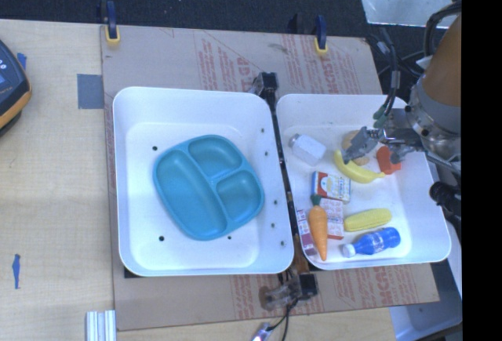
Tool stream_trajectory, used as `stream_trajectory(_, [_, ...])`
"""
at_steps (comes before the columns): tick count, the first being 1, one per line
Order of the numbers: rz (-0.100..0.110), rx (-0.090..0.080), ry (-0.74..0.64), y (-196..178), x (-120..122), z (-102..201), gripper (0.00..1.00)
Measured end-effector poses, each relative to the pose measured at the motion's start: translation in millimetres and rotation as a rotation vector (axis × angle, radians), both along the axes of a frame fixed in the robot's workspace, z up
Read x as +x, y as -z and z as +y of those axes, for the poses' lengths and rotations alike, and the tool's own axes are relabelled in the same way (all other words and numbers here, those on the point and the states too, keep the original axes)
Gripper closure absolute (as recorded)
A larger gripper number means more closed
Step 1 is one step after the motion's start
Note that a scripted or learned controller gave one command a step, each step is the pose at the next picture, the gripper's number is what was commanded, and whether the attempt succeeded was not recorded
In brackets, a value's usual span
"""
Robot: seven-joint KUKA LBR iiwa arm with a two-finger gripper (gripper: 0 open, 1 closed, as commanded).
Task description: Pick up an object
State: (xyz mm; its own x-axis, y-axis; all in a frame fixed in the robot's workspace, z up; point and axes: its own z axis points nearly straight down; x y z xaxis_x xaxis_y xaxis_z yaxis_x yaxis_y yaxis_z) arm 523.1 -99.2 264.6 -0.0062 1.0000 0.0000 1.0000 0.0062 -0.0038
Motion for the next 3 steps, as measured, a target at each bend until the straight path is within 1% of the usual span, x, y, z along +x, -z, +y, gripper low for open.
stream_trajectory(1, [0.0, -0.001, 0.002, 174, 37, 2, 0.0])
stream_trajectory(2, [-0.001, 0.0, 0.002, 172, 80, -3, 0.0])
stream_trajectory(3, [0.022, 0.006, -0.002, 174, 129, -46, 0.0])
